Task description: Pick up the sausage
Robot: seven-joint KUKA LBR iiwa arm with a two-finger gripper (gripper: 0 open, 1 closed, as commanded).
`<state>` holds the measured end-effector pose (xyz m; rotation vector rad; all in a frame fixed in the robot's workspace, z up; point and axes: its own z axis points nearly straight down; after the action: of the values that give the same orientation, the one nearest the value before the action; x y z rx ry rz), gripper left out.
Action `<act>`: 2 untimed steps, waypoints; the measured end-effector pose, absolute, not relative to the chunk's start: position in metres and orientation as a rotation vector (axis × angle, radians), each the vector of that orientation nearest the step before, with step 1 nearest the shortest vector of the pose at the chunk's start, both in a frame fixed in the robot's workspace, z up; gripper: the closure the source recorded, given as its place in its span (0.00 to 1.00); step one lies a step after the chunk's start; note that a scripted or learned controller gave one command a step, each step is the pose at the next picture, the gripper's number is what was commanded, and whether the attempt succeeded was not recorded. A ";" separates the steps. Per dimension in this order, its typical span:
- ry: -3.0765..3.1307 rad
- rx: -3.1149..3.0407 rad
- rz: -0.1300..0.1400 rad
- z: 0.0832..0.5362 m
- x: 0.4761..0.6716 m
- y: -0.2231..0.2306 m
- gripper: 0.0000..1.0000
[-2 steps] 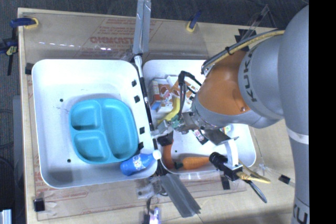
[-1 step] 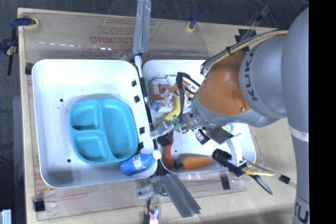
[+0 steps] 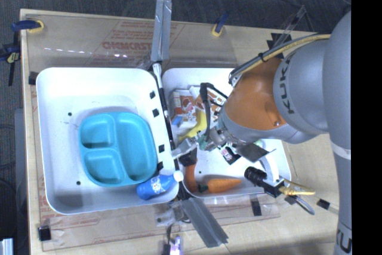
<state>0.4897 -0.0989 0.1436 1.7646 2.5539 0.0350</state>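
sausage (image 3: pixel 190 175): near front-left corner of right bin (image 3: pixel 280 158), beside carrot (image 3: pixel 222 184). gripper (image 3: pixel 206 139) above; claw state indeterminable. best approached vertically, clear of bin wall.

— How is the arm (image 3: pixel 310 92) placed?
— It is reached in from the right, bent downward, the orange band (image 3: pixel 256 101) turned toward the camera.
— And the gripper (image 3: pixel 206 140)?
— It is lowered at the wrist's left end; its outline is perhaps too cluttered to be read.
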 end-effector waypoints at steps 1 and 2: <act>2.585 1.710 0.037 0.143 0.491 -0.100 0.00; 2.595 1.675 0.032 0.142 0.493 -0.105 0.00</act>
<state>0.4927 -0.1047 0.1416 1.6748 2.5951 0.0323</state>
